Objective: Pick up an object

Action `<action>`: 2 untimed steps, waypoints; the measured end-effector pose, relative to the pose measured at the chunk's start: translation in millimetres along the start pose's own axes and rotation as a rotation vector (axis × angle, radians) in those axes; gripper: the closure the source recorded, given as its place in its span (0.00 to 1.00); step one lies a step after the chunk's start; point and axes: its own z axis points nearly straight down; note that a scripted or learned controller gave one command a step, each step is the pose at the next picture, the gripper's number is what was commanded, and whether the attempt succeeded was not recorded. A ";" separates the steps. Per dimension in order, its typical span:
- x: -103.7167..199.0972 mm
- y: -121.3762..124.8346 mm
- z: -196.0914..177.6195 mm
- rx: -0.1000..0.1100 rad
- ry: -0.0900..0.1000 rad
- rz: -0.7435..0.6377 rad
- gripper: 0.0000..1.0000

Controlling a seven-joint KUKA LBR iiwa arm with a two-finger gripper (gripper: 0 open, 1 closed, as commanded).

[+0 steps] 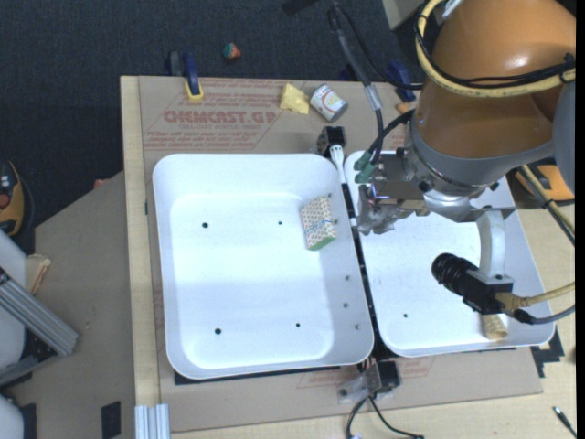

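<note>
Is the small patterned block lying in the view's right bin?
No, the patterned block lies in the left bin, close to its right wall.

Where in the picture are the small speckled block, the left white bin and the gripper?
Small pale speckled block (318,222): camera view, centre of its top face.
Left shallow white bin (238,286): camera view, its bare floor.
Gripper (370,221): camera view, its lower tip.

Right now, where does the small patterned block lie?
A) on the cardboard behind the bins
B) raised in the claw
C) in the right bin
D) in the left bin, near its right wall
D: the patterned block rests on the floor of the left bin, close to its right wall, apart from the claw.
</note>
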 end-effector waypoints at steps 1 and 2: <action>-26.2 1.0 16.2 -0.007 0.000 0.009 1.00; -25.0 1.2 15.0 -0.010 0.000 0.007 0.00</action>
